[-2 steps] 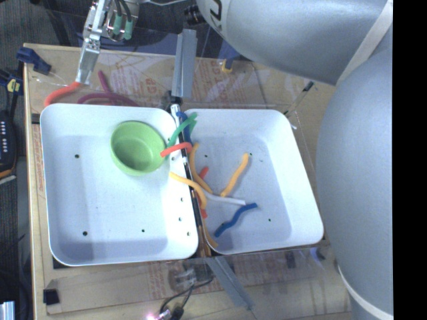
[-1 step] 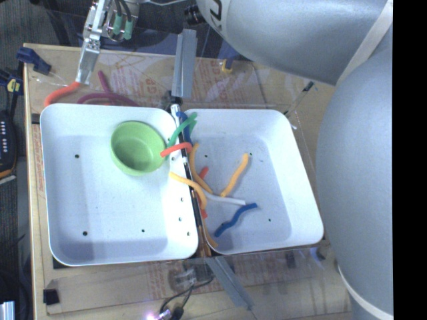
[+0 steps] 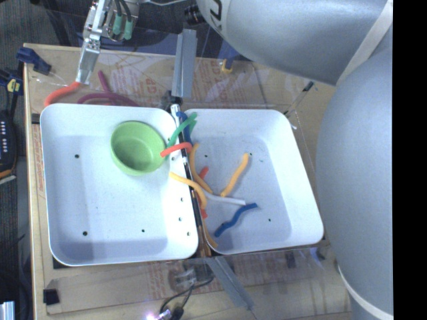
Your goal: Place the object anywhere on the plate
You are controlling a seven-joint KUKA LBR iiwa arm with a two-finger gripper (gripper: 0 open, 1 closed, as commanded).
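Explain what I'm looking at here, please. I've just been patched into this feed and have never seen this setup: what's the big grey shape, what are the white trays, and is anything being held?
This is one fixed camera above a bench, looking down at a slant. The big grey shape across the top and right is the robot arm, very close to the lens. Its end effector cannot be made out, so I cannot tell whether anything is held.

On the bench sit two shallow white bins side by side. The left bin holds a green plate, bowl-like, near its upper right corner. The right bin holds thin flexible strips: an orange one, a blue one, a white one, and more in red, green and yellow draped over the shared edge. Nothing lies on the plate yet.
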